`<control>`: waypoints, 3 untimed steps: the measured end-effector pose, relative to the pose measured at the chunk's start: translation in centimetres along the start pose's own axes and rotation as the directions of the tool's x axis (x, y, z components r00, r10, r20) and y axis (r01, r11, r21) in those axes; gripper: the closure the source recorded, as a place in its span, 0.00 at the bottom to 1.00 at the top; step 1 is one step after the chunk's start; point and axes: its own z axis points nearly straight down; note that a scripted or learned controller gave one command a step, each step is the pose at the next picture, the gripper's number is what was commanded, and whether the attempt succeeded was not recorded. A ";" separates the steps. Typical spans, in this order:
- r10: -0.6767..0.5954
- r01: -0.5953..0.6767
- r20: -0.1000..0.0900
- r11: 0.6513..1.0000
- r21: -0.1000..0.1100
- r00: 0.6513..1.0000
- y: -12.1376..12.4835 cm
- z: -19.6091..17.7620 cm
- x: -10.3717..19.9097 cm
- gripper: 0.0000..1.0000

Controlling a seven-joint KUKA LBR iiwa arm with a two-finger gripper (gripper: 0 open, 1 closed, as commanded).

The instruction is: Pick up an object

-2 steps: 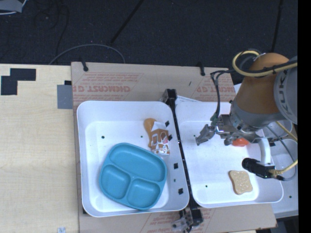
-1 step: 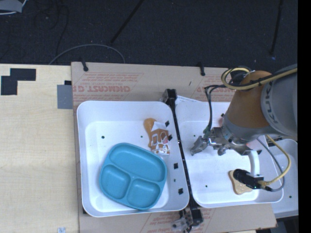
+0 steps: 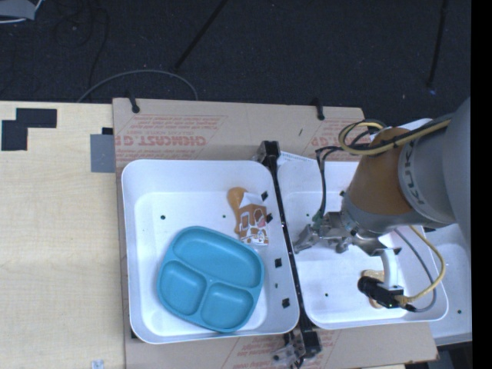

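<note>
The likeliest things to pick are in the left white plastic bin [image 3: 127,244]. One is a small crumpled packet printed in brown and white [image 3: 253,226], with an orange-brown piece [image 3: 237,198] at its far end. The other is a light blue plastic plate with three compartments [image 3: 209,279], lying flat in the near half of the bin. The packet sits just beside the plate's far right rim, close to the bin's right wall. I cannot tell whether it touches the plate.

The main risk, as I judge it, is a grasp on nothing. The hand [image 3: 307,238] is low in the right white bin [image 3: 330,302], over bare floor by that bin's left wall, and both candidates lie across the black strip [image 3: 277,214] where the bins meet. Closing here would probably catch air. Crossing over without lifting first could knock the hand against the two walls. The plate is wide, shallow and smooth, so a narrow pinch may slip off its rim. The packet is crowded between plate and wall, so a descent slightly off target could land on either.

Nothing shows in the hand, and it appears to touch no loose thing. I cannot tell whether it is apart or together. The bins rest on a brown cardboard sheet [image 3: 200,133] on the pale wooden tabletop [image 3: 54,229].
</note>
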 end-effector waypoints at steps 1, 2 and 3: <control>0.006 -0.006 -0.001 1.000 0.000 1.000 0.0 -1.2 -0.2 1.00; -0.002 0.002 0.000 1.000 -0.006 1.000 0.6 -6.6 0.3 1.00; -0.001 0.001 0.001 1.000 -0.008 1.000 0.7 -13.0 0.2 1.00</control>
